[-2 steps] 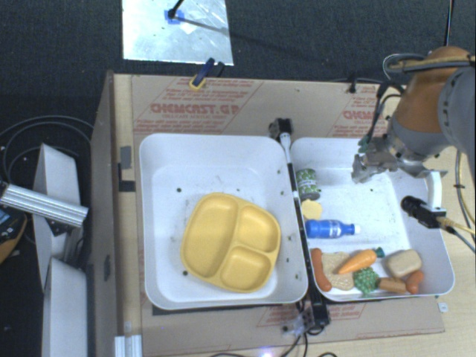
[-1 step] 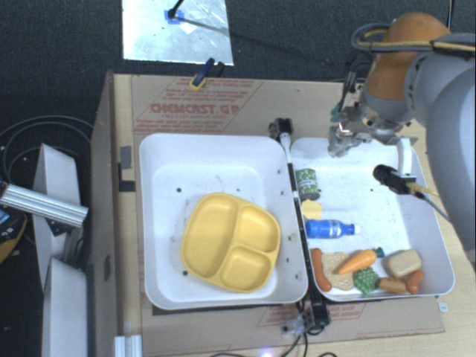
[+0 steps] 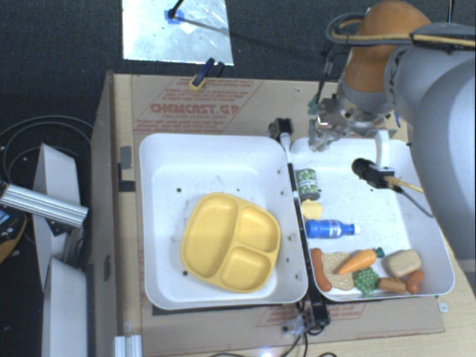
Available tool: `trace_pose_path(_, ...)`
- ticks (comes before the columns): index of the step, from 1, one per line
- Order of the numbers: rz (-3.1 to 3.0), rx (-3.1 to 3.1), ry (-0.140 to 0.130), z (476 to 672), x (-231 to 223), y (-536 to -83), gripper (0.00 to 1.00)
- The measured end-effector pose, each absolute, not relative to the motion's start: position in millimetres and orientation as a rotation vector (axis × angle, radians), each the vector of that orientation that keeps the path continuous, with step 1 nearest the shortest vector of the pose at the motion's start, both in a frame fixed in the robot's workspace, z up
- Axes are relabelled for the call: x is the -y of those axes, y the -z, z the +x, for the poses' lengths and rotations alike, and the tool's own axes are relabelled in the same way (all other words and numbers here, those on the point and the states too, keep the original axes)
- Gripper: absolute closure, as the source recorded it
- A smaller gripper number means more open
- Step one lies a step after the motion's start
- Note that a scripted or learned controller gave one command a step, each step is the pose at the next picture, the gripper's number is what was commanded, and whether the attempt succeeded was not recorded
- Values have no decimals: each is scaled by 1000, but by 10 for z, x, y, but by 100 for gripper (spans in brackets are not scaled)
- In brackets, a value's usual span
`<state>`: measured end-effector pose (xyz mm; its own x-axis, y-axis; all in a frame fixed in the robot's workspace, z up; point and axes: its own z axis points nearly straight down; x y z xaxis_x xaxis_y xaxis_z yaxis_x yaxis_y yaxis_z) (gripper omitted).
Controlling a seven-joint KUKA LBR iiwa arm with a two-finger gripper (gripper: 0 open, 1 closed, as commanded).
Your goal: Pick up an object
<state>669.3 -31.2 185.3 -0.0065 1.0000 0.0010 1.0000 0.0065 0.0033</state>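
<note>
My gripper [image 3: 322,135] hangs over the far left corner of the right bin [image 3: 435,253], below the orange wrist band, with nothing visibly in it. Closest to it, a small green can [image 3: 306,183] stands by the bin's left wall. Further forward come a yellow block [image 3: 312,210] and a blue bottle [image 3: 329,229] on its side. At the near end lie a red sausage [image 3: 317,268], a toast slice [image 3: 339,271], a carrot [image 3: 358,260], broccoli [image 3: 366,280] and a bread roll [image 3: 402,262].
The left bin [image 3: 160,199] holds a yellow divided plate [image 3: 230,242]. A black fitting with a cable [image 3: 370,172] hangs off the arm over the right bin. The grey arm body covers the bin's far right side. Cardboard lies under both bins.
</note>
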Motion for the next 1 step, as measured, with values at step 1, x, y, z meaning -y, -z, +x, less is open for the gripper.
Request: trace_pose_path(1, 2214, -2228, -3, 6689, -341, -1848, 100)
